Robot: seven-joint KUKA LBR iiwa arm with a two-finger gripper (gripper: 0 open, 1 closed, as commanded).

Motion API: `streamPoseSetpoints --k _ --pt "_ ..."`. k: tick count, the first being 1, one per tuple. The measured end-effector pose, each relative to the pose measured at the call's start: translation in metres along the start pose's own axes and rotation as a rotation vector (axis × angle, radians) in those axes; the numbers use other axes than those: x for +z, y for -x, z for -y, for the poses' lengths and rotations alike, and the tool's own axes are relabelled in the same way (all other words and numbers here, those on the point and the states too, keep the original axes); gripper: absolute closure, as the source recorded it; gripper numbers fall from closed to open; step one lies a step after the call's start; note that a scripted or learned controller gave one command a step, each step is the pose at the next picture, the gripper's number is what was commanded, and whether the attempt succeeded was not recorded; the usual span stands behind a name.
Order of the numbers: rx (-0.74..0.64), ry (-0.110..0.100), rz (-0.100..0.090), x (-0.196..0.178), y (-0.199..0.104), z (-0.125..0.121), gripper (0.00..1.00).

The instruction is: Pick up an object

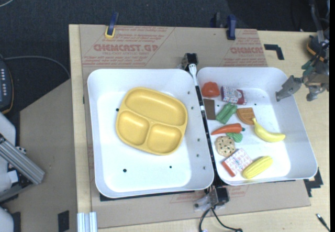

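Observation:
The right bin (298,136) holds several toy foods: a red tomato (210,89), a wrapped packet (232,94), a brown bar (209,108), a green pepper (226,112), a carrot (227,129), a banana (268,132), a cookie (225,145) and a corn cob (257,166). My gripper (299,93) hangs over the bin's upper right rim, well right of the foods. Its fingers are spread open with nothing between them.
A yellow divided plate (152,121) lies in the left bin (104,157). The two bins meet at a ridge along the middle. A red-and-white packet (237,162) lies beside the corn. Cardboard covers the bench around the bins.

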State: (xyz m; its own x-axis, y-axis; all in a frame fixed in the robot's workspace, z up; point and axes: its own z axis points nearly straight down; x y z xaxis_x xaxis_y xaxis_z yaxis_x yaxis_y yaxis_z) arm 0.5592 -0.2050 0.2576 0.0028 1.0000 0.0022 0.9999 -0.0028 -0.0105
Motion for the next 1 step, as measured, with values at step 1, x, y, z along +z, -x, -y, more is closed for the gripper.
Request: streamPoseSetpoints --k 1 --pt "-0.003 0.012 0.003 -0.0063 -0.0003 -0.0022 0.00"
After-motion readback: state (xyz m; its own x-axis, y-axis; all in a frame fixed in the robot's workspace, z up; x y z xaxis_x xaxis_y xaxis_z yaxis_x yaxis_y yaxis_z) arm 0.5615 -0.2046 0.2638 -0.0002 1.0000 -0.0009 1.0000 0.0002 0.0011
